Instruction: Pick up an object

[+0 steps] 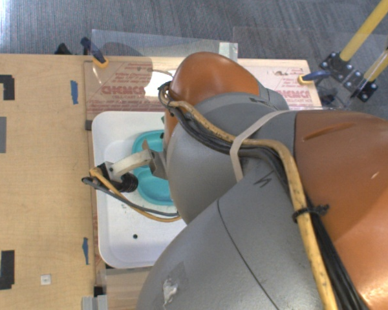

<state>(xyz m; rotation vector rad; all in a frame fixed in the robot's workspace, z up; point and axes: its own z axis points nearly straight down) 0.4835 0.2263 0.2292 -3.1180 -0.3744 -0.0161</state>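
A teal, bowl-like object [154, 185] lies in the left white bin [116, 237], partly covered by the arm. The arm's grey and orange body [246, 173] reaches in from the right and hides most of the bins. Its wrist end with a cream fitting and a black part [119, 176] hangs over the bin just left of the teal object. The gripper's tips are hidden under the wrist and cables.
A tan board [32, 173] with black markings lies left of the bin. A clear sheet over a brown panel [126, 76] stands behind the bin. Yellow-handled clamps [349, 70] sit at the top right. A small dark speck [135, 237] lies on the bin floor.
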